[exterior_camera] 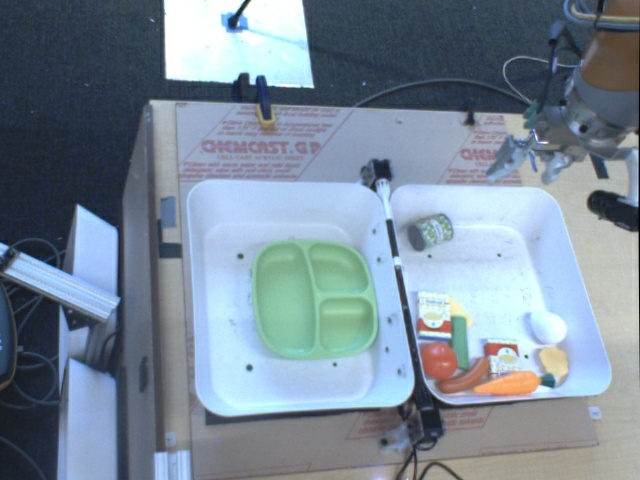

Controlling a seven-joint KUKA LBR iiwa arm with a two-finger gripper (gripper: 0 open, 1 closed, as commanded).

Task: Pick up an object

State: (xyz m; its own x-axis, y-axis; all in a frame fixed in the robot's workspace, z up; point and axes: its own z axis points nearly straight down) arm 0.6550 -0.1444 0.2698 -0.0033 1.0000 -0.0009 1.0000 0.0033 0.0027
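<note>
Bench bears two bins; dark carpet around.

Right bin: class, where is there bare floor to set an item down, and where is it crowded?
Bare floor lies in the right bin between the can and the egg. Its near edge is crowded: tomato, carrot.

Arm reaches in from upper right, pincer spread open

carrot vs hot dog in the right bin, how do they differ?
The carrot is orange with a green stem end; the hot dog is reddish-brown. The carrot lies nearly parallel to the bin's near wall; the hot dog lies at a slant, beside the tomato. Both are elongated, lying flat, ends close together.
</note>
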